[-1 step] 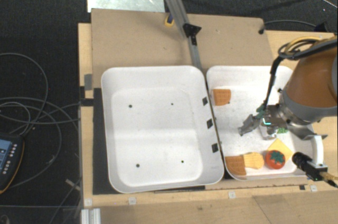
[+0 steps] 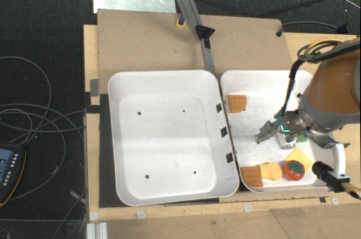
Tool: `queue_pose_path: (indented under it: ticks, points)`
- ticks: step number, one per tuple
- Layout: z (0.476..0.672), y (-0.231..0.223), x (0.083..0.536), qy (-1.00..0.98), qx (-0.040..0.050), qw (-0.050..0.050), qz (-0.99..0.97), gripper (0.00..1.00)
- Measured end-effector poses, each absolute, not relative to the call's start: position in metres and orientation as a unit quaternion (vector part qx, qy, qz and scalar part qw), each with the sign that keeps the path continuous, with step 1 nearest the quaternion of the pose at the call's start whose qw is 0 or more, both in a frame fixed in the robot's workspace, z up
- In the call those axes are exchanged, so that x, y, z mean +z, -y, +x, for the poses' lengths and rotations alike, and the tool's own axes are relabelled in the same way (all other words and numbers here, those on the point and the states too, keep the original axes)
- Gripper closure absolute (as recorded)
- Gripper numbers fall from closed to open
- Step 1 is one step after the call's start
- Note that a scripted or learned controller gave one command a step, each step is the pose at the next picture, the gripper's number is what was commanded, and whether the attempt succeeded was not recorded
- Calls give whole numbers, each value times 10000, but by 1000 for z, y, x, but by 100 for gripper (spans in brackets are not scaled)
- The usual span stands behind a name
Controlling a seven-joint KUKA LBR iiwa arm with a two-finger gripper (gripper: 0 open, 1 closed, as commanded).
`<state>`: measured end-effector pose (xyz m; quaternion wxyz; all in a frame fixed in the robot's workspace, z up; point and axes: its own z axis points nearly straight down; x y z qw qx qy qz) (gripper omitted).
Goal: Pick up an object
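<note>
- We see the gripper low in the right bin, among scattered toys, seeking a pick.
- Its opening we cannot tell; no object visibly held.
- The tomato sits near.

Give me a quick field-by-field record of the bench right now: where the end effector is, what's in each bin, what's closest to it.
end effector: over the right bin, mid-bin, nothing visible between its fingers
right bin contents: orange block near the far left corner; orange-and-yellow piece at the near edge; yellow wedge and red round item touching at the near right
left bin: white, bare floor with small dark dots
closest items to end effector: yellow wedge and red round item, nearer the camera and to its right
grasp state: cannot tell
</note>
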<state>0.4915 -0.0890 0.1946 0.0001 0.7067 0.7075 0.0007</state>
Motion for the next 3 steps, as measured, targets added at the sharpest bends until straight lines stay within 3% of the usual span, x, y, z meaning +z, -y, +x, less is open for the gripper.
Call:
queue_pose_path:
  ticks: [2, 3]
  points:
    - [491, 87, 88, -7073, -8, -18, 7070, 0]
    - [493, 88, 101, -7071, 10, 6, 7071, 100]
